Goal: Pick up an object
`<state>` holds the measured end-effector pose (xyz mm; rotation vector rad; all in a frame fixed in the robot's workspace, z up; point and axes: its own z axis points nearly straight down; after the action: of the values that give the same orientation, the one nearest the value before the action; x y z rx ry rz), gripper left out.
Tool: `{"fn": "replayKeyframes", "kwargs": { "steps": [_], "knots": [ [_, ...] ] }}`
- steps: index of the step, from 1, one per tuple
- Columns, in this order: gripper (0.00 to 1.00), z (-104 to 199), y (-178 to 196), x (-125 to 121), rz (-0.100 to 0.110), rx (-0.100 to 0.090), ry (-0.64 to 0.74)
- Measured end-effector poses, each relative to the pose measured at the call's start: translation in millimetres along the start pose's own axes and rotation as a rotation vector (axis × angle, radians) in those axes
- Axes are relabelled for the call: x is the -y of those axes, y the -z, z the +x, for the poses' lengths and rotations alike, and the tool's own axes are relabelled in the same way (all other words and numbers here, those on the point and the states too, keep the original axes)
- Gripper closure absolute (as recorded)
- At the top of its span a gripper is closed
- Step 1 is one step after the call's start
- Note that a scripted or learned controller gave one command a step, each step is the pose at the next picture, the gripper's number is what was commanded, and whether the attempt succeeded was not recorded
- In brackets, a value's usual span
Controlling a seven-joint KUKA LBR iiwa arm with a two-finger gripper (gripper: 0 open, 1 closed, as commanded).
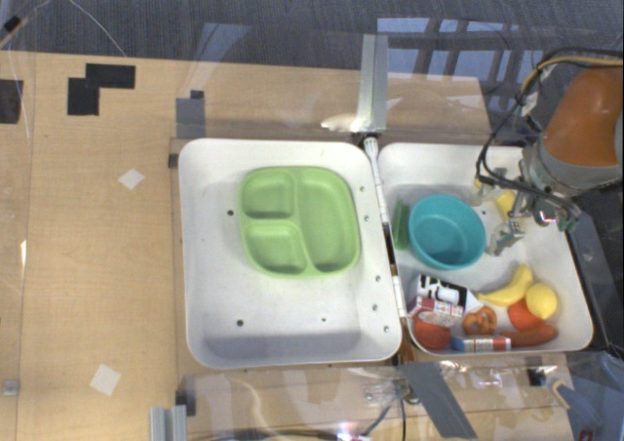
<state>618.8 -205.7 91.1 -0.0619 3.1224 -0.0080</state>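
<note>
Wooden surface (97, 263), two bins. Pincer (509, 231) beside bowl (446, 231); its opening cannot be told. Banana (511, 287) is best approached squarely from above.

Grey round arm (575, 151) with a fat orange band (585, 117) near the wrist. Black cables (507, 122) and one thin yellow one looping along the side. Small shiny silver gripper (509, 230) at the tip, made of thin metal bits, too blurry for more.
</note>
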Motion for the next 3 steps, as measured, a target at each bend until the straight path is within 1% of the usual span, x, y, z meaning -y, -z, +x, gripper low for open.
{"fn": "replayKeyframes", "kwargs": {
  "steps": [1, 2, 3],
  "knots": [
    [0.00, -16.8, 0.8, -31.4, 0.012, 0.000, -0.137],
    [0.00, 0.4, 6.4, -40.5, 0.033, 0.009, -0.159],
    [0.00, -6.3, 0.0, -45.0, 0.014, -0.004, -0.420]
  ]
}}
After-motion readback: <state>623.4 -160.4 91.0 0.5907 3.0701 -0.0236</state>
